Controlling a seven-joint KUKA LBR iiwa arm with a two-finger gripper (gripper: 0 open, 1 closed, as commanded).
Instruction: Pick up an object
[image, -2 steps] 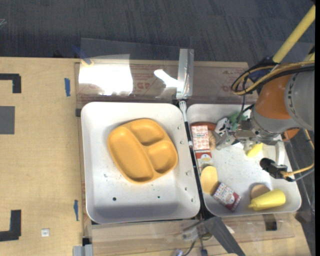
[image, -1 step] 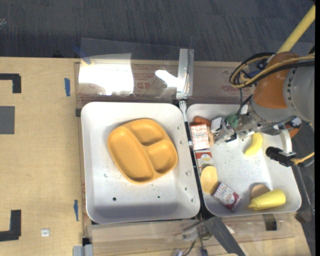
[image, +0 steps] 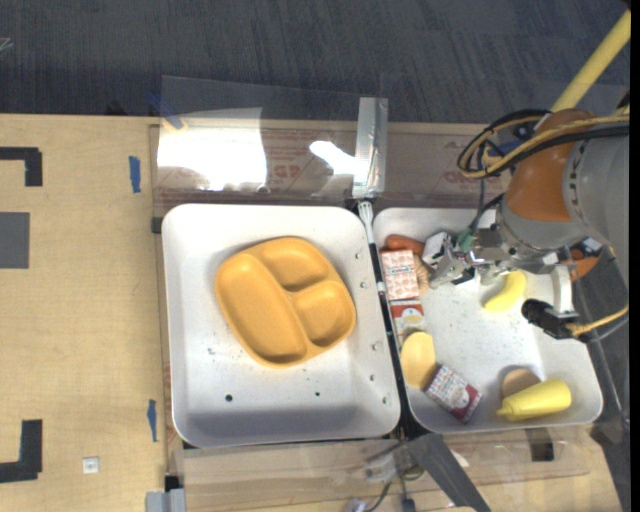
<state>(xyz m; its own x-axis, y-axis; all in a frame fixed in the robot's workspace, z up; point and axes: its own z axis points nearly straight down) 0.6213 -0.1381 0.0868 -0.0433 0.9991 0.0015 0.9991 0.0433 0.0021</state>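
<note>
The arm's metal two-finger gripper (image: 455, 262) hangs low over the right white plastic bin (image: 580, 362), and how wide it stands I cannot tell. Its likeliest target, I'd judge, is the small yellow banana-shaped toy (image: 505, 291) just beside it. Left of that bin, the yellow three-compartment plastic plate (image: 285, 298) lies well apart.

You had the arm (image: 560, 190) reaching in from the right over the right bin (image: 560, 345), its gripper (image: 455, 258) low near the far rim beside a banana (image: 505, 291). That bin also held a yellow bottle (image: 537, 399), two small cartons (image: 398, 274) and a lemon (image: 417, 358). The left bin (image: 190, 300) held a yellow divided plate (image: 285, 298).
</note>
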